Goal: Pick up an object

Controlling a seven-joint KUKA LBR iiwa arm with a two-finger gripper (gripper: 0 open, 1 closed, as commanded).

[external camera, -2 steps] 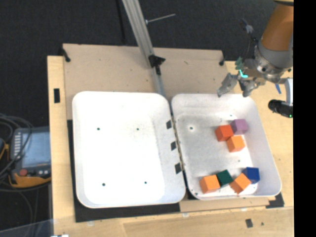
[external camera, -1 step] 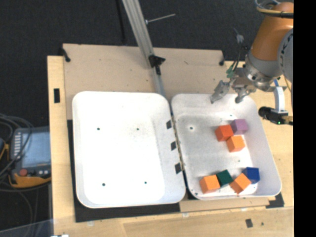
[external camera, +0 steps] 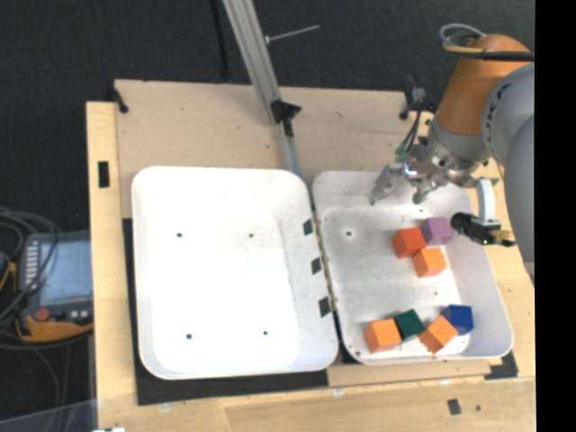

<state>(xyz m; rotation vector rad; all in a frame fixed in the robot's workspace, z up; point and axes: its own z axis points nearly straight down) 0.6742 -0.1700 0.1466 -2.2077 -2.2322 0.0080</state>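
We hang our gripper [external camera: 402,184] over the right bin's [external camera: 360,268] far edge, fingers spread and holding nothing, since the nearest blocks, purple [external camera: 438,229] and orange [external camera: 409,241], lie just below

One fixed camera looks down at a slant from above the bench [external camera: 207,120], taking in both bins [external camera: 225,183].
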